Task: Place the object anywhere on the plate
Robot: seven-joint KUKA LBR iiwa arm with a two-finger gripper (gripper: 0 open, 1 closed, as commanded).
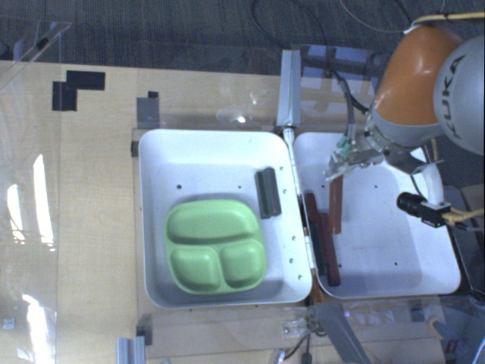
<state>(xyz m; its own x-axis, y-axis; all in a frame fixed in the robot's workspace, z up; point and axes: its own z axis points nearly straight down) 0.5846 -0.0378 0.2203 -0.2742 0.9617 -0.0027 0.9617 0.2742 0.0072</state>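
Tool [347, 158] hangs over the right bin [424, 279], touching a brown stick's [335, 203] top end; its grip state is unclear. "KUKA" partly shows on the arm [455, 82]. Green plate [216, 244] sits in the left bin [155, 203].

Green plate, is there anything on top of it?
Nothing lies on the green plate; all three sections show bare. A dark block sits beside it in the left bin. What is under the plate is covered.
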